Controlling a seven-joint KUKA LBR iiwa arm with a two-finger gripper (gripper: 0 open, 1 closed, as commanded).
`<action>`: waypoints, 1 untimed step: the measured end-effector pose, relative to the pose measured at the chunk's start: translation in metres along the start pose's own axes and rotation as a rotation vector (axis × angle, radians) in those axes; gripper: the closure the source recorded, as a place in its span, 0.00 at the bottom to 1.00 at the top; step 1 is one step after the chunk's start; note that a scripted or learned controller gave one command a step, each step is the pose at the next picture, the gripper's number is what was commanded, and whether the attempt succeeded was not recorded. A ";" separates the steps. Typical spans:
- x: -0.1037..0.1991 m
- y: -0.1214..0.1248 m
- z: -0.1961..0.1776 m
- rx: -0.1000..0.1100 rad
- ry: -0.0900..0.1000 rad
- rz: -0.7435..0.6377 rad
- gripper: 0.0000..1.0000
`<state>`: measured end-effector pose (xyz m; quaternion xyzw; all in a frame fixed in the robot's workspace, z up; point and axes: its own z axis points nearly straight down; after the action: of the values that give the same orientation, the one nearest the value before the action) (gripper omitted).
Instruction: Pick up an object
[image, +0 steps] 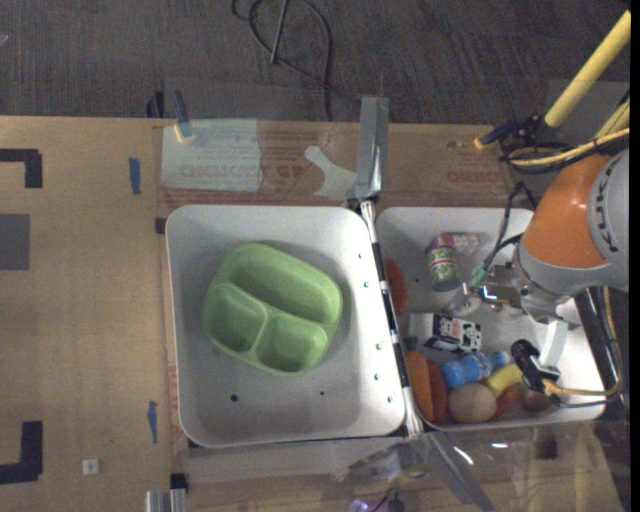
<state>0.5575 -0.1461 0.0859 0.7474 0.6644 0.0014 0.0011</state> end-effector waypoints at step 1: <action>-0.001 0.078 -0.038 0.080 0.001 0.059 0.00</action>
<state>0.6351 -0.1565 0.1239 0.7661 0.6416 -0.0246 -0.0289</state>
